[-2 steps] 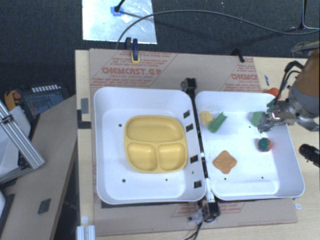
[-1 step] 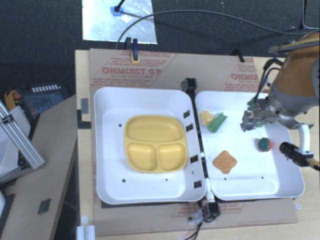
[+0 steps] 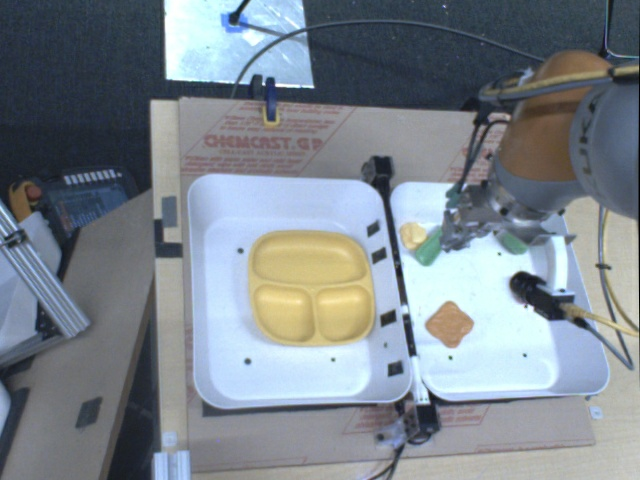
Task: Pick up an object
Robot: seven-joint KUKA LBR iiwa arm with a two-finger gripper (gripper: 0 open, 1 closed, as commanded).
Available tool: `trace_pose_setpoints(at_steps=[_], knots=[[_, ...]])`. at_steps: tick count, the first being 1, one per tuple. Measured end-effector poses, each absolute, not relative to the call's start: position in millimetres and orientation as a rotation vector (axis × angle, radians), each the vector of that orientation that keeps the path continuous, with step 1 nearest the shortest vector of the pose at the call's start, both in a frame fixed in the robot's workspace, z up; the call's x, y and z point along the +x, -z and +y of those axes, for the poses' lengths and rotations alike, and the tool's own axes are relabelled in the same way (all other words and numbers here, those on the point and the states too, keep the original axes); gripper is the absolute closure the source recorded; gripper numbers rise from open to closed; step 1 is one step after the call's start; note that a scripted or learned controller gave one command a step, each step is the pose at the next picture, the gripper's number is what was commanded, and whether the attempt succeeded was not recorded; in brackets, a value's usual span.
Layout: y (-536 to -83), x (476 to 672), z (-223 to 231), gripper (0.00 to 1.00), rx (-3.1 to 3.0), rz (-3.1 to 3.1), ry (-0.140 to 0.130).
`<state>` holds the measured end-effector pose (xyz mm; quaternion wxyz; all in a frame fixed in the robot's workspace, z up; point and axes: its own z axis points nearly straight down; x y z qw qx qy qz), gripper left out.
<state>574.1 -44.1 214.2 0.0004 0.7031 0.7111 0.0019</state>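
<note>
Left shallow white plastic bin point(image 3: 215, 298) holds a plain pale yellow three-compartment plastic tray point(image 3: 308, 298); right shallow white plastic bin point(image 3: 500, 363) has a small yellow rounded piece point(image 3: 411, 234), a green stubby piece point(image 3: 429, 252) and an orange-brown diamond-shaped flat piece point(image 3: 449, 323); both bin floors are dotted with a few small black spots. My grey metal arm point(image 3: 612, 148) has its orange band point(image 3: 550, 118), and the bins sit on a tan cardboard sheet point(image 3: 300, 133) printed with red lettering. Behind: dark speckled carpet point(image 3: 80, 68), shiny silver foil square point(image 3: 235, 43) with a blue patch point(image 3: 233, 21).

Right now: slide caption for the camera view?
Gripper over shallow white right bin, beside small green piece; yellow divided plastic tray in left bin.
</note>
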Motion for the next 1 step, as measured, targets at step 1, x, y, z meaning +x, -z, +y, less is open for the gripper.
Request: trace_pose_setpoints(at_steps=[1], knots=[[-225.4,582.0,4.6,1.0,2.211,2.232,-0.006]])
